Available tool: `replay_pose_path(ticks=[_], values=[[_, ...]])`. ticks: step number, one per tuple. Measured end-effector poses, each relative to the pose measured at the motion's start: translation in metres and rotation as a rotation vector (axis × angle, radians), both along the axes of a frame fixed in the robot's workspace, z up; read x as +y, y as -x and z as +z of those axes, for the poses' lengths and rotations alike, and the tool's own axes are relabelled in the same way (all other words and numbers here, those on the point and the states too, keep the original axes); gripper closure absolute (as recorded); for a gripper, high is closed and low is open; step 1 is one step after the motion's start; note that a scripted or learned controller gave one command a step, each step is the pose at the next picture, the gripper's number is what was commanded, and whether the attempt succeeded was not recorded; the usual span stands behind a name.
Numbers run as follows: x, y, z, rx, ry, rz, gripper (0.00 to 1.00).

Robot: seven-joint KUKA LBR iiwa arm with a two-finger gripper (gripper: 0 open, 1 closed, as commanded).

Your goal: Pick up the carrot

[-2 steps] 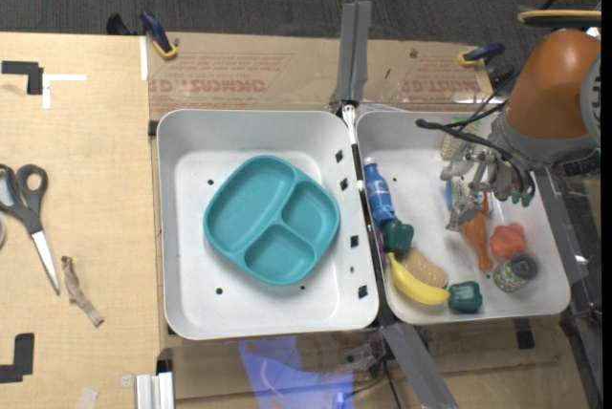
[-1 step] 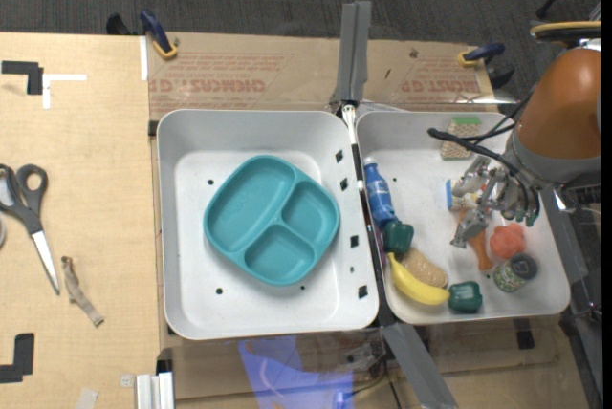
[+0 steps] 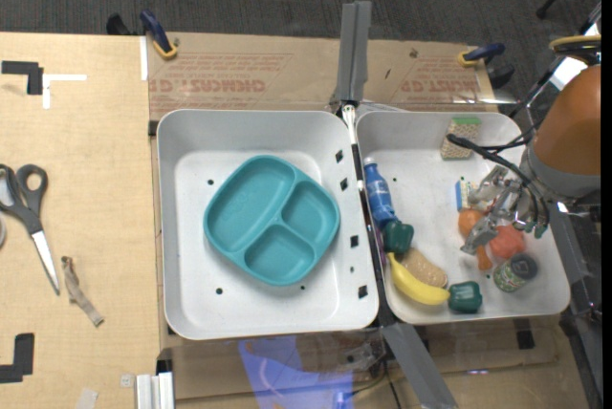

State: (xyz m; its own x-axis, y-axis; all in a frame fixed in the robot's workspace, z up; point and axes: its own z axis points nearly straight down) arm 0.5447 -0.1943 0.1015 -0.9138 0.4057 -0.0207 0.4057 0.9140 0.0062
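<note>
The carrot (image 3: 469,223) shows as an orange shape in the right bin (image 3: 421,149), near its right side and partly hidden under the gripper. Touching it is a redder round piece (image 3: 508,243). My gripper (image 3: 490,224) hangs low over these orange items, reaching in from the right below the arm's orange band (image 3: 577,125). The view does not show whether the carrot is in its grasp.
The right bin also holds a blue bottle (image 3: 378,191), a dark green piece (image 3: 397,235), a banana (image 3: 416,287), a tan roll (image 3: 425,269), a green block (image 3: 466,297), a can (image 3: 514,273) and a sponge (image 3: 463,140). A teal divided plate (image 3: 273,219) lies in the left bin (image 3: 177,206). Scissors (image 3: 31,206) rest on the bench.
</note>
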Motion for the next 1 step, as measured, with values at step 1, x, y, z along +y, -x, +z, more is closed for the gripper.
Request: replay_pose_path(ticks=[1], values=[[0.0332, -0.0425, -0.0001, -0.001, -0.001, -0.151, 0.00]])
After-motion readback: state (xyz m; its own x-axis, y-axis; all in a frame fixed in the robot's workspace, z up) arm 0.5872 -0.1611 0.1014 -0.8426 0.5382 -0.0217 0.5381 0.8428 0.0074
